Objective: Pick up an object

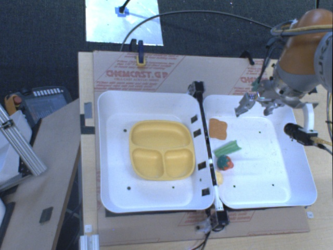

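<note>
Gripper [256, 107] hangs above the far edge of the right bin [270, 186], near the corner on the side of the arm [304, 51], which comes in from the right. Its fingers [243, 107] stand apart and nothing is between them; they point down and a little to the left. It touches none of the objects. The objects to pick lie all in the left part of the right bin, close to the wall that this bin shares with the left bin [112, 139]. An orange piece [218, 128] lies flat and farthest from the camera, to the lower left of the gripper and apart from it. Just in front of it lies a green piece [227, 148], long and at a slant. A small toy [225, 163], teal and red, sits just beside the near end of the green piece; whether they touch I cannot tell. A yellow bit [219, 178] lies nearer still, against the shared wall. The left bin holds a yellow tray [160, 149] with three compartments, lying flat in the middle. Both bins rest on a cardboard sheet [171, 72], with a clamp [140, 53] at its far edge.
</note>
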You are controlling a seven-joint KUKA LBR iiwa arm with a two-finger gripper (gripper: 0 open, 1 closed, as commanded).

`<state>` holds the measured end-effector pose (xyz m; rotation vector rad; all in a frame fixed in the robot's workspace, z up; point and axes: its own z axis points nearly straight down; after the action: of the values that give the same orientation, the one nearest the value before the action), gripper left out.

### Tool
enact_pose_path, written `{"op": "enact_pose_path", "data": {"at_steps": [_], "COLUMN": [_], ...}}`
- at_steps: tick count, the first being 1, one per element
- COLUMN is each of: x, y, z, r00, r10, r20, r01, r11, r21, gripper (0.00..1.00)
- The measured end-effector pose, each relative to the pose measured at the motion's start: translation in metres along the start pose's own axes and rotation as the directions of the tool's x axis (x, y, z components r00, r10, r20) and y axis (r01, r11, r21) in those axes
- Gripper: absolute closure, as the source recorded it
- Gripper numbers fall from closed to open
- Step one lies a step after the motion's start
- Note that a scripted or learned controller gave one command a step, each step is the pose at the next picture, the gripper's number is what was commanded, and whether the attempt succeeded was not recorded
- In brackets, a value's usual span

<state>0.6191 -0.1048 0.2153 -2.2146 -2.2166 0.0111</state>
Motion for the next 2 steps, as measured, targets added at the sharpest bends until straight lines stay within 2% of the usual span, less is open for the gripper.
{"op": "enact_pose_path", "data": {"at_steps": [1, 2], "x": [0.000, 0.008], "y": [0.002, 0.002], "z": [-0.007, 0.038], "r00": [1.000, 1.000], "r10": [-0.002, -0.004], "r20": [0.001, 0.001], "r01": [0.002, 0.004], "r11": [1.000, 1.000], "r21": [-0.012, -0.010], "gripper": [0.00, 0.00]}}
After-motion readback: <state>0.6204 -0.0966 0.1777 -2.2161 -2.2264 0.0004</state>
